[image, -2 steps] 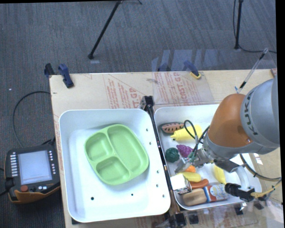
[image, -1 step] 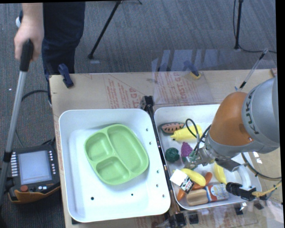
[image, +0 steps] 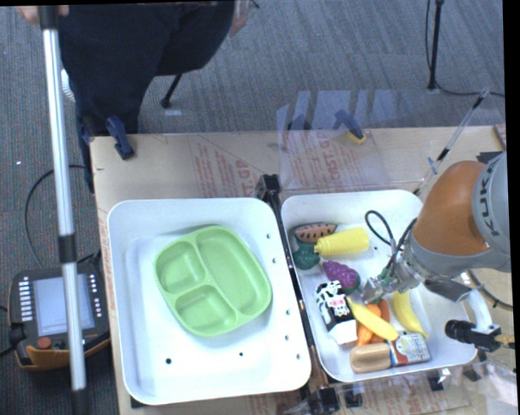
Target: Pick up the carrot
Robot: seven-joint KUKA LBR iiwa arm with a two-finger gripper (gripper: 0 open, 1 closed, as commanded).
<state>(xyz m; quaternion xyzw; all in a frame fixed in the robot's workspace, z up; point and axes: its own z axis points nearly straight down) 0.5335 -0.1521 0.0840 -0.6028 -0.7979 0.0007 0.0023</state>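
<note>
Camera view. Carrot [image: 366, 329] seen in right bin [image: 413, 201], toward desk's front edge, wedged under a yellow piece [image: 372, 318] and against bread roll [image: 371, 357]. Jaws [image: 380, 288] poised just above and behind it; opening not discernible, nothing visibly held. Best approached by descending steeply beside the yellow piece, closing across the orange body. Crowded by banana [image: 407, 312], milk carton [image: 334, 304], grapes [image: 341, 274] and corn [image: 341, 242]. Green plate [image: 213, 279] apart in left bin [image: 128, 335].
</note>
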